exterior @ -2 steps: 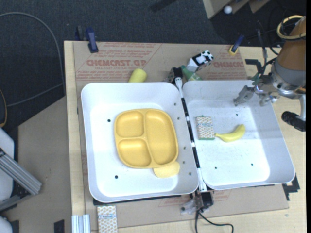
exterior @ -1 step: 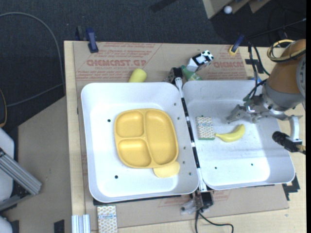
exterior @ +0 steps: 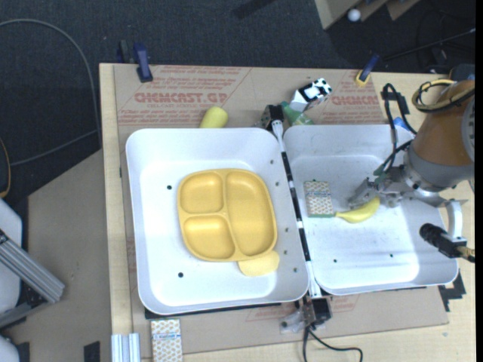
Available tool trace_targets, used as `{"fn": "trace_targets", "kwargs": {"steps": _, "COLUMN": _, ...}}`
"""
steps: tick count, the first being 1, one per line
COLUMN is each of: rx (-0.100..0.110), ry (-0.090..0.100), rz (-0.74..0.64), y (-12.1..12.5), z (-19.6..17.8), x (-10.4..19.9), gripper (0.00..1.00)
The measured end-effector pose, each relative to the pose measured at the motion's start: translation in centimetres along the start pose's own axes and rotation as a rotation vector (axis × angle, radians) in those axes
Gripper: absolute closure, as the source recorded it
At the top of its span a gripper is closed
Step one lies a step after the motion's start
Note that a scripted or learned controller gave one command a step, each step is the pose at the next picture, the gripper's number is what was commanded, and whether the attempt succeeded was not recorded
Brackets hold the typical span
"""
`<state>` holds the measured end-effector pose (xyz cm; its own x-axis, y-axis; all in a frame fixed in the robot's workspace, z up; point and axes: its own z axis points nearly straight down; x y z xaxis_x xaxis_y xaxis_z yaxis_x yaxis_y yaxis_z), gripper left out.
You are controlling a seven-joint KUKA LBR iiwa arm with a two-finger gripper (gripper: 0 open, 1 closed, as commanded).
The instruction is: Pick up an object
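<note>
Gripper [exterior: 367,192] low in the right bin [exterior: 355,270], touching the banana [exterior: 357,213]; whether it is open or gripping cannot be told. Risk: the curved banana may roll aside toward the nearby patterned packet [exterior: 320,198].

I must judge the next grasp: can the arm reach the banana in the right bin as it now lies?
Probably yes. The gripper is already at the banana, which lies on the open floor of the right bin; the patterned packet lies to one side, apart from it.
</note>
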<state>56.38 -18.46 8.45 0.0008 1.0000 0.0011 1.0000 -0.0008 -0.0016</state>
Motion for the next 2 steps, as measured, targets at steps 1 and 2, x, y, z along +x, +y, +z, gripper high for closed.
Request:
{"fn": "trace_targets", "kwargs": {"steps": 1, "rx": -0.002, "ry": -0.001, "rz": 0.001, "y": 0.1, "z": -1.0, "x": 0.0, "gripper": 1.00}}
{"fn": "trace_targets", "kwargs": {"steps": 2, "rx": -0.003, "ry": -0.001, "rz": -0.002, "y": 7.1, "z": -0.8, "x": 6.7, "gripper": 1.00}}
